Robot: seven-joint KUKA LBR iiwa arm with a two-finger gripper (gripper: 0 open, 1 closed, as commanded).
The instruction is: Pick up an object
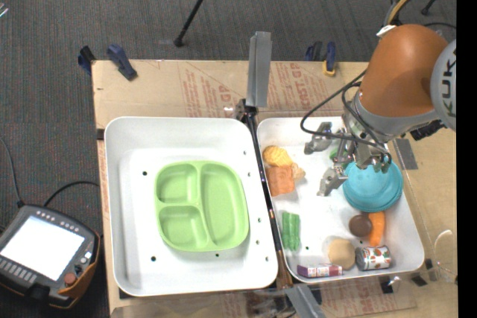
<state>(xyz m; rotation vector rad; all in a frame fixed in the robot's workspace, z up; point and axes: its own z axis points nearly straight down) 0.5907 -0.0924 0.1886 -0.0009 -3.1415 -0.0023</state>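
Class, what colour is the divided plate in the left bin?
Light green; the divided plate shows best in the camera view.

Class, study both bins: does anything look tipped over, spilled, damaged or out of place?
Only one thing stands out: the small can in the right bin lies on its side near the front right corner. Nothing looks spilled or broken. The green divided plate sits flat in the left bin.

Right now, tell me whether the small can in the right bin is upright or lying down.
Lying down. The can rests on its side near the right bin's front corner, its label wall facing up.
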